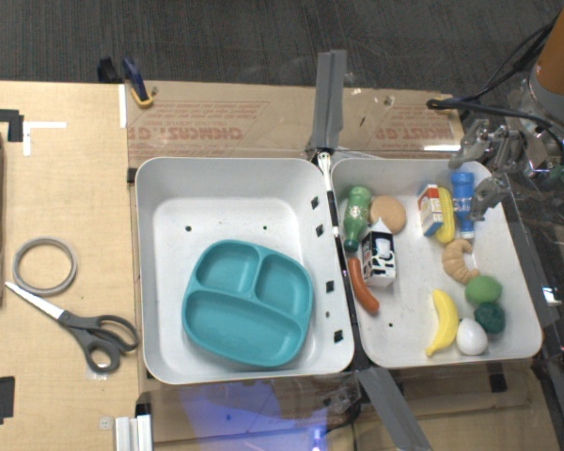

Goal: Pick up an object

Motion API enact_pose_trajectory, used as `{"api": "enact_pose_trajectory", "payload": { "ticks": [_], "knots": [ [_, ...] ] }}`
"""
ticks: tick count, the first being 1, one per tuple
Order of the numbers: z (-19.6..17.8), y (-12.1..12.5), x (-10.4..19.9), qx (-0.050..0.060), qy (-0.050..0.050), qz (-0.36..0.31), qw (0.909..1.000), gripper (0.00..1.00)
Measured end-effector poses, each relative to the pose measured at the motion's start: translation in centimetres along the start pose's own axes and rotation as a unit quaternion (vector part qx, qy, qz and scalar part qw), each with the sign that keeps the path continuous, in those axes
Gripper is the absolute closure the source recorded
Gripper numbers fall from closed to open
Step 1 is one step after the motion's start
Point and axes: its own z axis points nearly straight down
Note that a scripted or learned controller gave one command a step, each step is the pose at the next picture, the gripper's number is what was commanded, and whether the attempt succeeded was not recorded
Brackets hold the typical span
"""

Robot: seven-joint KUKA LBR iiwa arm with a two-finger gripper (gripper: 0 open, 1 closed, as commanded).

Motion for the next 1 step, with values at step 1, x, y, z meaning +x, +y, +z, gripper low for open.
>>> {"api": "enact_pose_trajectory", "payload": {
  "ticks": [1],
  "knots": [
    [16.43, -0.27, 3.91, 0.000, 0.001, -0.013, 0.9999, 0.00]
  ]
}}
